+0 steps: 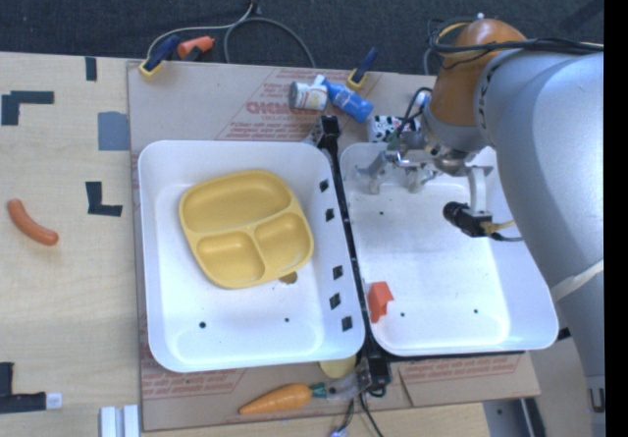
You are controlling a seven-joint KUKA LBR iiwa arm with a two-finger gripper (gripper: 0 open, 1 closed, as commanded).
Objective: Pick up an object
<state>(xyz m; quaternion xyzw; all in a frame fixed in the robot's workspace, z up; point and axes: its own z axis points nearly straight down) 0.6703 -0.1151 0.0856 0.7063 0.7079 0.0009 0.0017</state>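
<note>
- While the grey arm reaches in from the right of the frame, you find the claw [392, 173] low over the upper left corner of the right bin [510, 327], metal fingers splayed to either side; they look parted and hold nothing.
- Nearest candidate: the small orange block [379, 300], lying on the right bin's floor at its lower left, close against the divider between the bins. From the claw it sits almost straight down the frame, well apart, with bare white floor between.
- Its long axis appears to run roughly up and down the frame, though it is too small to be sure.
- Across the divider, the yellow divided plate [245, 227] lies flat in the left bin [157, 327], left and slightly below the claw, its long axis slanting from upper left to lower right.
- Room: the block hugs the bin wall, so one finger would likely have little clearance on that side.
- Outside the bins, on the surface [59, 327]: a carrot [278, 398] at the bottom edge, a sausage [32, 223] at far left, a white-and-blue bottle [329, 96] above the bins.
</note>
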